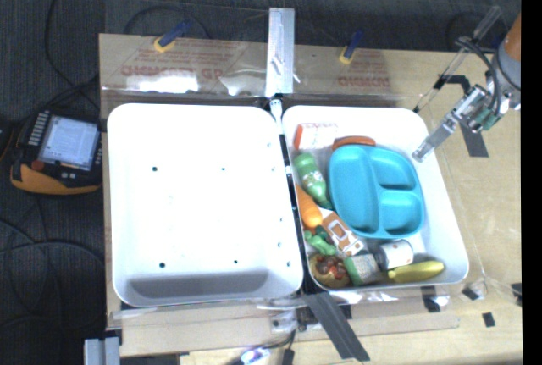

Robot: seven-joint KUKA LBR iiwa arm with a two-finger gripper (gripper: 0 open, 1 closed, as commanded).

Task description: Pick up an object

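The left bin (199, 202) filled the frame's centre-left. The right bin (445, 211) held a blue divided tray (377, 190), a carrot (307, 207) and a yellow banana (415, 271). The gripper (421, 153) hovered at the right bin's upper-right corner, holding nothing.

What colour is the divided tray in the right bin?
The divided tray is light blue, seen in the camera view.

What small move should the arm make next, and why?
Probably swing the gripper left and down over the blue divided tray. It hangs at the right bin's upper right rim with nothing between its fingers, while every object lies lower inside that bin.
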